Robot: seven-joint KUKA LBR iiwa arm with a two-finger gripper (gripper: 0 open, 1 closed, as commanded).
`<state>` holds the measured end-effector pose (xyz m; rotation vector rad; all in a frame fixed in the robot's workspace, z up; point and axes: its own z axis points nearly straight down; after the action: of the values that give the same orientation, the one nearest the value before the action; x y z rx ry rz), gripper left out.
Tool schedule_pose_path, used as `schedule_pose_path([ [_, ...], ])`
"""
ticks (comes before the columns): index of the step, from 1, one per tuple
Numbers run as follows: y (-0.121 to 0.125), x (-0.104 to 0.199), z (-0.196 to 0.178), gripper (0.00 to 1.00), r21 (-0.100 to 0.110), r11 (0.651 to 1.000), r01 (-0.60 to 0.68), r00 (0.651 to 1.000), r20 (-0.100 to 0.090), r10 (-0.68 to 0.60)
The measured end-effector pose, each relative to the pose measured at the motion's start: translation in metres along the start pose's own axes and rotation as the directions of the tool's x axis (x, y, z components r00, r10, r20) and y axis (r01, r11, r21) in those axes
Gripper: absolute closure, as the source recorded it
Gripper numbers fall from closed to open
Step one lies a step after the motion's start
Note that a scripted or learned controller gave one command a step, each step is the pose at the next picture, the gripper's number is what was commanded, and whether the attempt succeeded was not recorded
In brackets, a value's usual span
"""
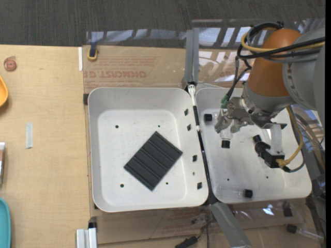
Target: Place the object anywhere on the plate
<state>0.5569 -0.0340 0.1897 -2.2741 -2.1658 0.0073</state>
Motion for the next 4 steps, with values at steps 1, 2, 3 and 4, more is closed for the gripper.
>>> schedule_pose_path([
  [1, -0.02, 0.087, 0.0, 1.0, 0.001, 0.958, -0.287, 0.958, 0.001, 0.287],
  [2, 0.01, 0.142, -0.03, 1.0, -0.001, 1.0, -0.007, 1.0, 0.001, 0.007],
  [3, 0.001, 0.099, -0.107, 1.0, -0.002, 0.947, 0.323, 0.947, 0.001, -0.323],
  [4, -0.034, 0.131, -0.016, 1.0, 0.0, 0.896, 0.444, 0.896, 0.0, -0.444],
])
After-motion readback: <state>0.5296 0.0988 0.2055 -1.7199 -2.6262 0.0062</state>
